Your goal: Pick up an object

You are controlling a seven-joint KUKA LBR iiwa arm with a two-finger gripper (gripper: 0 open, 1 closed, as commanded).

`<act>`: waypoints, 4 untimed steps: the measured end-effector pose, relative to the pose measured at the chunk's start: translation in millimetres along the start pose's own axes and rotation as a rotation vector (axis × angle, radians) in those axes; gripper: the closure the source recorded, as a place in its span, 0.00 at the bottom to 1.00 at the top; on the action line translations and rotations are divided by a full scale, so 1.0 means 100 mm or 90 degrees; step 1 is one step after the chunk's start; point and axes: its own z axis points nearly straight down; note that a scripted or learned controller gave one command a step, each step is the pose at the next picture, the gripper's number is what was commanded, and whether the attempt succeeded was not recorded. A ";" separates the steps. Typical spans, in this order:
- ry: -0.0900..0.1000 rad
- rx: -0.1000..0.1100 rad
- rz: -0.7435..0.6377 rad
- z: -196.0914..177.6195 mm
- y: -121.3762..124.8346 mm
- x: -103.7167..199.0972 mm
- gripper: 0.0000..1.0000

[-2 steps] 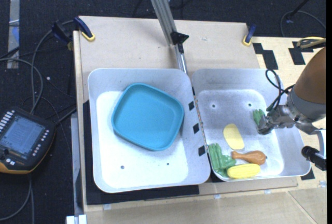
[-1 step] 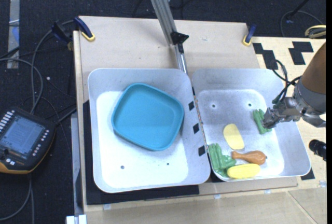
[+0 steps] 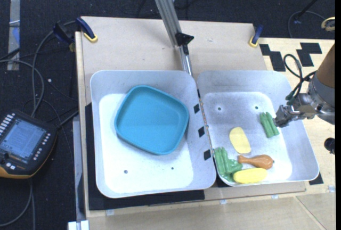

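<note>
The surface (image 3: 138,37) carries two white bins side by side. The left bin (image 3: 106,117) holds a blue plate (image 3: 152,119), tilted a little. The right bin (image 3: 240,90) holds a green stick (image 3: 268,124), a pale yellow oval (image 3: 240,140), a brown drumstick (image 3: 257,160), a yellow piece (image 3: 249,175) and a green vegetable (image 3: 224,163) at its near edge. The tool (image 3: 281,117) sits just right of the green stick; whether it is wide or narrow cannot be told.
</note>
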 end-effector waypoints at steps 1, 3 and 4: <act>0.001 0.002 -0.002 0.05 0.13 0.47 1.00; 0.002 0.001 -0.003 0.04 0.27 1.58 1.00; 0.001 0.002 -0.003 -0.05 0.29 2.16 1.00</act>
